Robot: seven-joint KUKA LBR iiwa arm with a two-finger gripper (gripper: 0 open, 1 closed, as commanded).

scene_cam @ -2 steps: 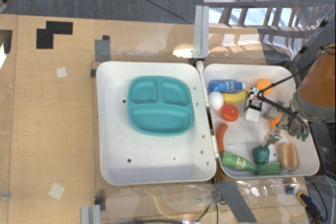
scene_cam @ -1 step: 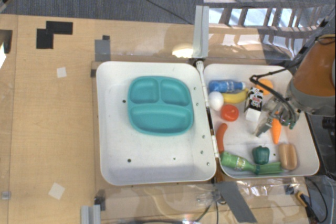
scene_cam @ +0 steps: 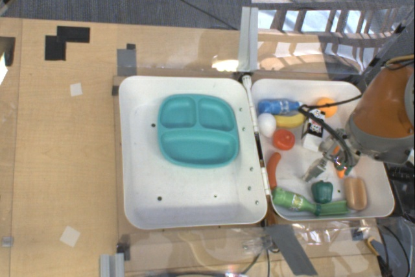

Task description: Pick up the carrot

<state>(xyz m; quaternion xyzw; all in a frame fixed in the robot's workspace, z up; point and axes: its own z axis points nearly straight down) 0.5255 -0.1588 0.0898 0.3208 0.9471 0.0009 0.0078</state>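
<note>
Gripper (scene_cam: 318,169) is low in the right bin (scene_cam: 305,84), near side, among crowded toy food. An orange tip just right of it, likely the carrot (scene_cam: 342,170), lies partly under the wrist. Grip state cannot be determined; no grasp confirmed

Two white bins (scene_cam: 139,204), one teal tray (scene_cam: 198,130)
</note>
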